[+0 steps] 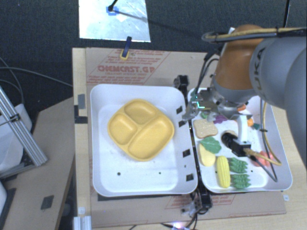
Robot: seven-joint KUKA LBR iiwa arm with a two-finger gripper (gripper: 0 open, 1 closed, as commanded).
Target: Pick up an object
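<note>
Just below the hand (207, 110), whose grip I cannot tell, lies a toast slice (206, 128) in the right bin (280, 169).

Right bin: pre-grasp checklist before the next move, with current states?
1. Objects present in right bin: ok. Toast slice, corn cob, green pieces visible.
2. Hand over right bin, at its upper left corner: ok.
3. Finger opening: cannot tell, arm hides it.
4. Anything held already: cannot tell.
5. Toast slice free of neighbours: ok on top, green leaf close below.
6. Yellow divided plate alone in left bin, away from hand: ok.
</note>
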